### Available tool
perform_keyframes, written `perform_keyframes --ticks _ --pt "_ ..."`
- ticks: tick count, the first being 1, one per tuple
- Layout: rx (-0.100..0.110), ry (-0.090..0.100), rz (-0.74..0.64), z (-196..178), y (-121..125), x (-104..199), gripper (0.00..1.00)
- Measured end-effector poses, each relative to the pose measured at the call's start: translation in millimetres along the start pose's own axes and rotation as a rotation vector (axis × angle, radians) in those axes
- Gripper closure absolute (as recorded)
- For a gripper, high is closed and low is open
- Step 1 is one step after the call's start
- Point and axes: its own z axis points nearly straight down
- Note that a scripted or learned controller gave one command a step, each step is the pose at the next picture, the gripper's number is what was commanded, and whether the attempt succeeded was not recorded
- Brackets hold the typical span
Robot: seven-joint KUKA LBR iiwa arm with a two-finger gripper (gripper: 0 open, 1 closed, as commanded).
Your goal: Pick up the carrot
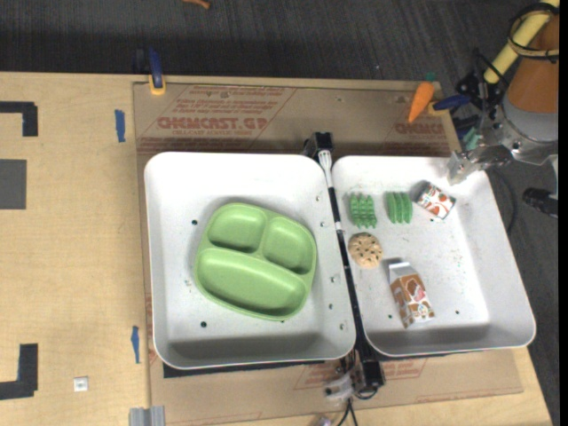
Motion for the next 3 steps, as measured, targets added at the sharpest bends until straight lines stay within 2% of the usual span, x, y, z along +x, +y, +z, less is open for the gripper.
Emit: perform_keyframes --ticks 1,2,3 --pt "0.000 0.002 -0.304 -90.4 -4.9 -7.0 1.00" --pt "0.003 0.006 -0.592 -101.6 -88.0 4.6 1.00" --pt "0.001 0.006 -1.005 -110.0 -131.8 10.9 1.00"
